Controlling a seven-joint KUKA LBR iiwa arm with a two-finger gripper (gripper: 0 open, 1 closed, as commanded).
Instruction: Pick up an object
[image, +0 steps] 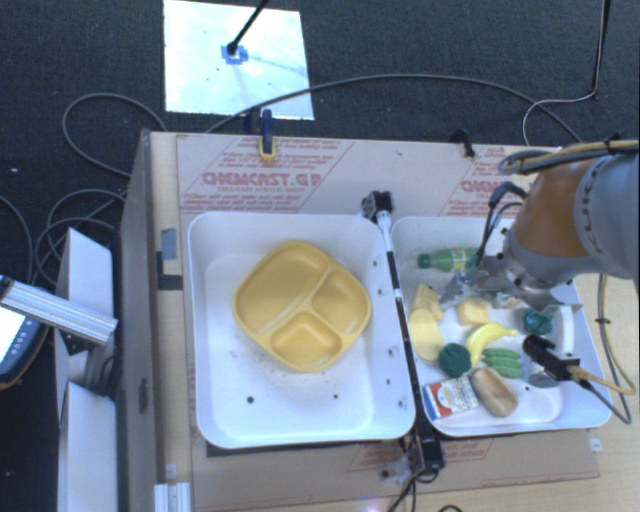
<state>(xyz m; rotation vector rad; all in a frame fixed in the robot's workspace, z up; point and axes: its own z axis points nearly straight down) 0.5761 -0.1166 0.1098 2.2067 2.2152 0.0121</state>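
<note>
On the table we see the left bin holding a yellow divided plate, tilted on a corner. Moving right, the second bin is crowded: a green bottle at the top, pale yellow pieces by its left wall, a dark green ball, a banana, green beans, a bread roll and a red-and-white packet. The jaws hover just right of the bottle; we cannot tell their spread.

bench, two white bins
</note>
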